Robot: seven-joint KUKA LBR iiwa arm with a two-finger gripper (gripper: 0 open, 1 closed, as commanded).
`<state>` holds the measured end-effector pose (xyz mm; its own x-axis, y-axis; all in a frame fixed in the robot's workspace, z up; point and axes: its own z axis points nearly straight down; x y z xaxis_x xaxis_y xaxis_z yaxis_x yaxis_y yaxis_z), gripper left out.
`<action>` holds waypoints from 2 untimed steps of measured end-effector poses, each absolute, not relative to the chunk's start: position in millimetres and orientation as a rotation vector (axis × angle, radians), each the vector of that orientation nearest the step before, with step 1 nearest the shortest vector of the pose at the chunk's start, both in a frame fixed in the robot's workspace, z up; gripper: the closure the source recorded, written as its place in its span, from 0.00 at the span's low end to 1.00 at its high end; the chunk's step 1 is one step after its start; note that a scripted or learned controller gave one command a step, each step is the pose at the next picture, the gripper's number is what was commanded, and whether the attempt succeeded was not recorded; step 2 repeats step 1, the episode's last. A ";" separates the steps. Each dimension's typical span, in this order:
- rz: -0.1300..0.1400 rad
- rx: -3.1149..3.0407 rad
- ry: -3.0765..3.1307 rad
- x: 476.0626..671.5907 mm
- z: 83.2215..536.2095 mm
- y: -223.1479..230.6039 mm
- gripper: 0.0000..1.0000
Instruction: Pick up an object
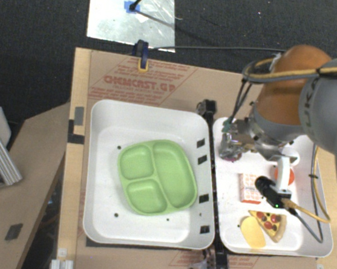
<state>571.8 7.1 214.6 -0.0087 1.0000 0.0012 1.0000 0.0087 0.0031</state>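
Within the right bin (321, 235), loose objects lie under the arm (320, 88).
Nearest the front wall sit a pizza slice (269, 223) and, touching it, a yellow piece (254, 233); a small red-and-white box (250, 188) lies just behind them. The gripper (233, 146) hangs low at the bin's back left corner; whether its fingers are open or closed cannot be told. Beside it on the desk (43, 164), the left bin (95, 213) holds a green divided plate (157, 176).
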 end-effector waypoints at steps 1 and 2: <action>0.008 2.209 2.232 588.5 224.4 67.3 1.00; 0.008 2.209 2.232 588.5 224.4 67.3 1.00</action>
